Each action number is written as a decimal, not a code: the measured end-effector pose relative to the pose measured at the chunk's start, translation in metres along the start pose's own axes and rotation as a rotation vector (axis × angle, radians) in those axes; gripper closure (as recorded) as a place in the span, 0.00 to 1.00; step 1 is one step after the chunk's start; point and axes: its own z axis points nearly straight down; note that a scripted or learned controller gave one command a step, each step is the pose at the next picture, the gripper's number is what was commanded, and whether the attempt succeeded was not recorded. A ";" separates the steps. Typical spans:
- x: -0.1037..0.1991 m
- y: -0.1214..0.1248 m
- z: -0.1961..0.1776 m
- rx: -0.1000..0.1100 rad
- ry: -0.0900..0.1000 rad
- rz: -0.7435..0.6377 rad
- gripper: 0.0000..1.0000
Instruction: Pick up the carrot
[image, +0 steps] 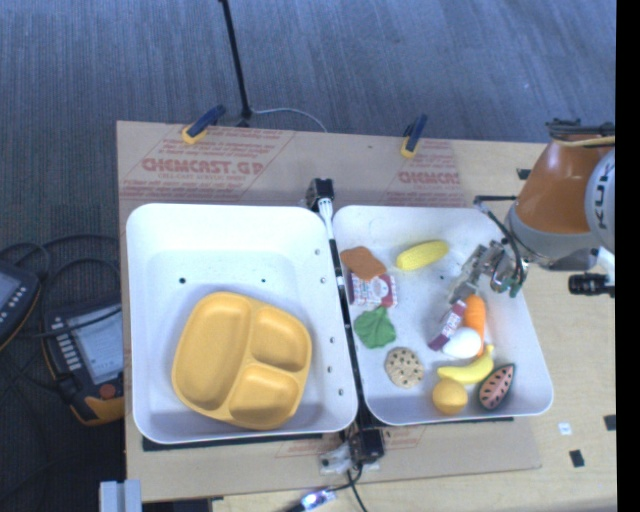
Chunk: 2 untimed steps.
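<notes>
Carrot (476, 315) lying near right edge of right bin (520, 330), touching white egg (462, 344) below, purple-wrapped bar (449, 323) at left. Gripper (487, 268) poised just above carrot's upper end, fingers' spread impossible to tell. Banana (467, 371), lemon (450, 397), watermelon slice (496, 386) crowding near-right corner. Yellow divided plate (242, 357) in left bin (160, 240).

A blue-grey carpet (420, 60) covers the floor around the desk (580, 440), whose pale top carries a brown printed board (210, 165) held by two blue-and-yellow clamps (203, 123) at its far edge. A thin black pole (236, 60) rises behind the board. Black cables (40, 260) and a pendant (85, 345) lie at left.
</notes>
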 end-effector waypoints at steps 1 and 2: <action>0.038 0.095 -0.089 -0.002 0.008 0.099 1.00; -0.001 0.030 -0.048 0.005 0.016 -0.271 1.00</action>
